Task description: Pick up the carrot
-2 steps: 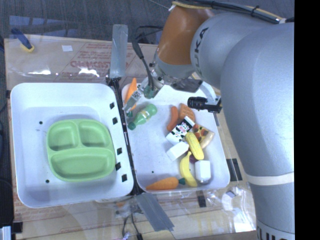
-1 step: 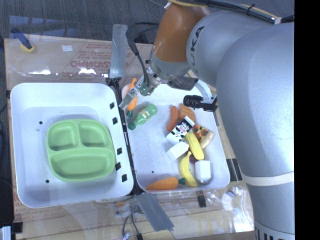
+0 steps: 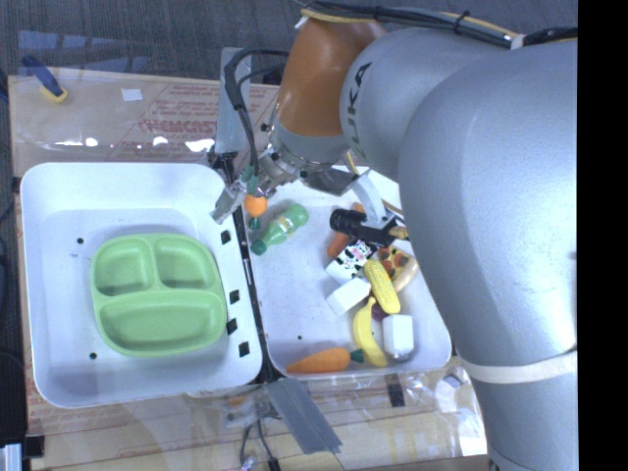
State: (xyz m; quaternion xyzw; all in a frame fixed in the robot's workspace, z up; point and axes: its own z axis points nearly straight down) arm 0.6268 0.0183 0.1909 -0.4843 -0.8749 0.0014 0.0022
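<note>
Two white bins (image 3: 39, 263) sat on the bench; gripper (image 3: 245, 192) state indeterminate; one carrot (image 3: 319, 361) lay below-right of it.

**Even light, soft picture**

The light over my bench is bright and even, and it seems to come from above. The white bins (image 3: 39, 263) look a little bluish. My arm (image 3: 471, 165) shows a soft sheen on its grey shell. The shadows in the bins are weak. The clear plastic sheet (image 3: 118, 130) gives small glare spots. Small things look slightly blurred.
</note>
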